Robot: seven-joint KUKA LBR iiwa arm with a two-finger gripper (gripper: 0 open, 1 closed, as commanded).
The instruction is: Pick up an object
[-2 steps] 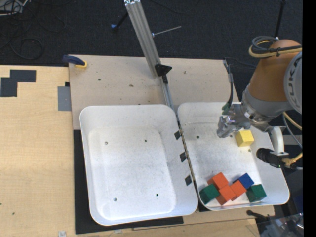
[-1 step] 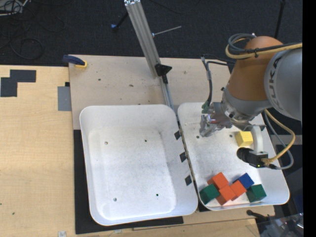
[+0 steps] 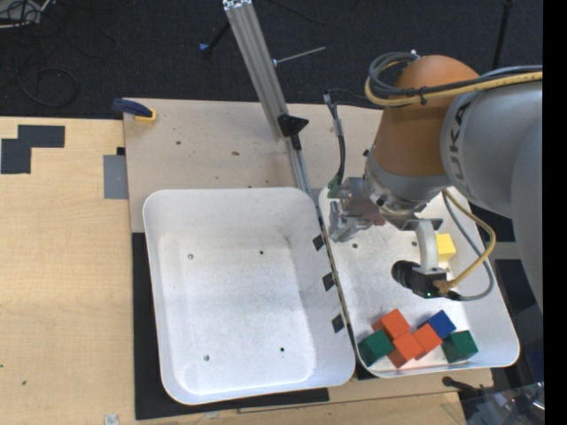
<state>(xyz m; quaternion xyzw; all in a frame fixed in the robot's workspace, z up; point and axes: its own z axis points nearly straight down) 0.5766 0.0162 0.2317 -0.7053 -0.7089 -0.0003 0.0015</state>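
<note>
When reading from the near edge, meet first the cluster in the near right corner of the right bin point(image 3: 376, 277): a green block point(image 3: 376, 347) at its left end, an orange block point(image 3: 396, 323) just behind, a blue block point(image 3: 442, 322) further right, with more orange and green packed between and beside. Touching or nearly touching, all of them, with little room around any single one.

Further back, against the right side of the same bin, find a yellow block point(image 3: 446, 246), alone and well apart from the cluster, partly tucked under the cables of the wrist.

Further still, at the far left of that bin and close to the wall shared with the left bin point(image 3: 230, 282), find the pincer point(image 3: 347, 220), hanging low over bare white floor. Cannot tell whether open or closed: too small and too dark against the wrist. Nothing visibly gripped.

So, for the coming move, judge as follows: look for the cluster toward the camera and to the right of the pincer, diagonally across the bin; look for the yellow block to the right, nearer and at about the same depth. Probably easier to take the yellow one, being free on most sides. No long axis to mind with cubes; square up to the faces.

Beyond the bins, only worktop point(image 3: 204, 149) and a slanted metal post point(image 3: 261, 60).
</note>
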